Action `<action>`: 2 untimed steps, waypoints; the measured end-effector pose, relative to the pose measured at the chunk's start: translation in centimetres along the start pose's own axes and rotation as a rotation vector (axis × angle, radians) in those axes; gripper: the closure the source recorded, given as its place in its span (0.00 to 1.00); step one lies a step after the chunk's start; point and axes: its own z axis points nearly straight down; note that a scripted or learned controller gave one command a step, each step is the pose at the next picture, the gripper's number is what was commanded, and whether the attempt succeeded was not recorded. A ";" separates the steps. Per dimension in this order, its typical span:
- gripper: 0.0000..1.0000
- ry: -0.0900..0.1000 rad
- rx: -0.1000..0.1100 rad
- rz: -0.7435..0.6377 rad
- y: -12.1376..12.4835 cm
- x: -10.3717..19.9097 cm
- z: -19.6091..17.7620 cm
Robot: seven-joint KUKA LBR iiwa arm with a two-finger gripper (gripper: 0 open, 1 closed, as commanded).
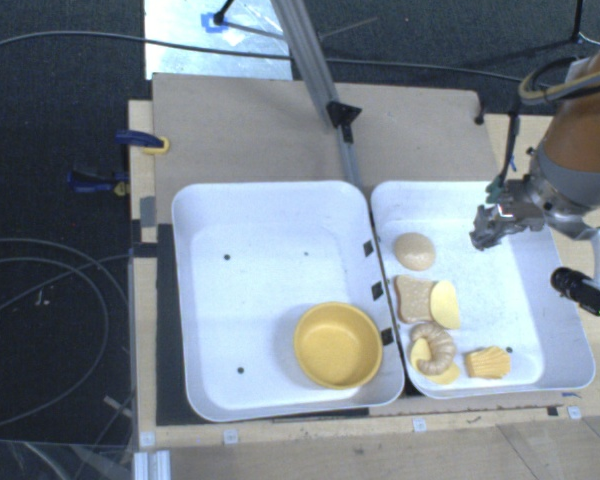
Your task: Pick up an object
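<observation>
My gripper (485, 234) hangs over the upper right part of the right bin (540, 298), to the right of a round beige bun (415, 251). Nothing shows between its fingers. Below the bun lie a slice of toast (412, 298) with a pale yellow chip (445, 305) against it, a croissant (435, 347) on a yellow piece, and a ridged yellow piece (488, 363). A yellow bowl (337, 344) sits in the lower right corner of the left bin (230, 268).
A grey pole (315, 58) slants from the top down to the seam between the bins. A blue and yellow clamp (130, 143) grips the bench's left edge. Cables trail on the dark floor at left.
</observation>
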 end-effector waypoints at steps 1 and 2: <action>1.00 0.000 0.000 0.000 -0.8 4.9 -0.8; 1.00 0.001 0.000 -0.001 -1.0 10.9 -0.6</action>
